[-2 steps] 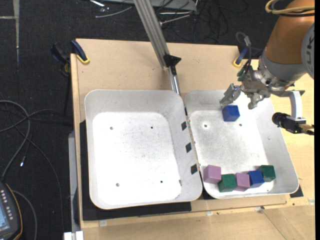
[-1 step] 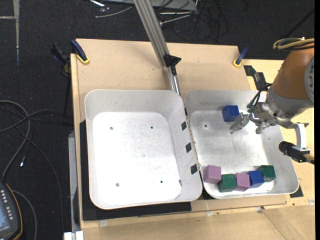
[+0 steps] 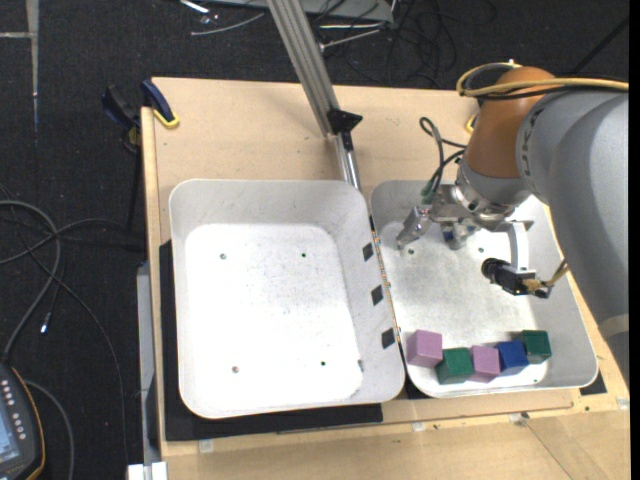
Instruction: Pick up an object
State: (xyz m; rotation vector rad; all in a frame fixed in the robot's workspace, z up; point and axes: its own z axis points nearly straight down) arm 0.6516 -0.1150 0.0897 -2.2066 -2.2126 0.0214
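Five blocks (image 3: 478, 356), right bin (image 3: 560, 298), arm above

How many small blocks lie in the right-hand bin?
5, in a row along its near edge: purple block, green block, second purple block, blue block, second green block. The arm may hide others.

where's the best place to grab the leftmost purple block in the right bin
Take the leftmost purple block from above, claw closing across its far and near faces. It sits at the row's left end; the green block crowds its near right corner, but its left side is free. A judgement only.
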